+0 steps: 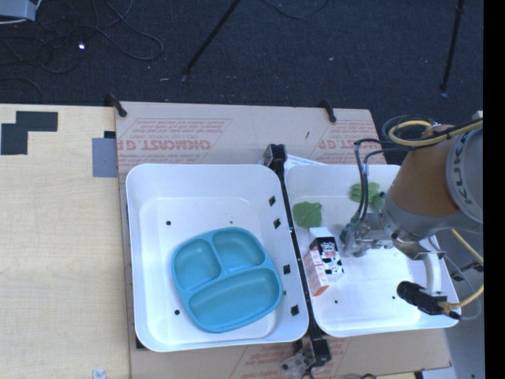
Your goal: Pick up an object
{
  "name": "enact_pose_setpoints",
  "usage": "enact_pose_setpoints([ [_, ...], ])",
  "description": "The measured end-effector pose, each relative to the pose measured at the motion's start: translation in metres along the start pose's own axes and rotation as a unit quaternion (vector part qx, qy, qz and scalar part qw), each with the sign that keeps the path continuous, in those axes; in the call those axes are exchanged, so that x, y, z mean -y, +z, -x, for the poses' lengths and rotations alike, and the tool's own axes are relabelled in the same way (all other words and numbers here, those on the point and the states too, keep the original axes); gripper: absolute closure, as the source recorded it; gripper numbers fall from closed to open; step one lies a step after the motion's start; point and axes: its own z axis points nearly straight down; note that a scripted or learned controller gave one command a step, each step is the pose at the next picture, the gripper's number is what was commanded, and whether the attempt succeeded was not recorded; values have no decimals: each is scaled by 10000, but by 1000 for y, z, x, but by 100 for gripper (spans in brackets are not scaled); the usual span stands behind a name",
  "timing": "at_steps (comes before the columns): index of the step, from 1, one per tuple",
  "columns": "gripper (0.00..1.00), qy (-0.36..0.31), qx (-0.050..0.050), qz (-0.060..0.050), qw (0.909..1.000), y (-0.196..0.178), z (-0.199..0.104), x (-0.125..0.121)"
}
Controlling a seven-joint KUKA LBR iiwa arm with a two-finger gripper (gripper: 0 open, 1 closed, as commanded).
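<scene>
The right bin (371,310) holds a small carton (322,264) with an orange side and a white printed top, lying near its left wall. A green leaf-like piece (308,212) lies just behind the carton, and another green piece (365,191) sits further back, partly behind cables. My gripper (353,239) hangs low in the right bin, just right of the carton and close to it. Nothing shows between its fingers.
The left bin (150,212) holds a blue divided plate (226,278) toward its front right. A black divider (288,235) runs between the bins. The arm's orange band and grey wrist cover the right bin's right side. Cardboard lies under both bins.
</scene>
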Motion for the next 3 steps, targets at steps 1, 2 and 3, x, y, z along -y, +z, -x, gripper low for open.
enact_pose_setpoints([
  [1,100,-22,12,-56,10000,-41,7,-4],
  [2,100,-23,12,-55,10000,-77,8,-5],
  [3,100,-43,0,-67,10000,-89,-42,-5],
])
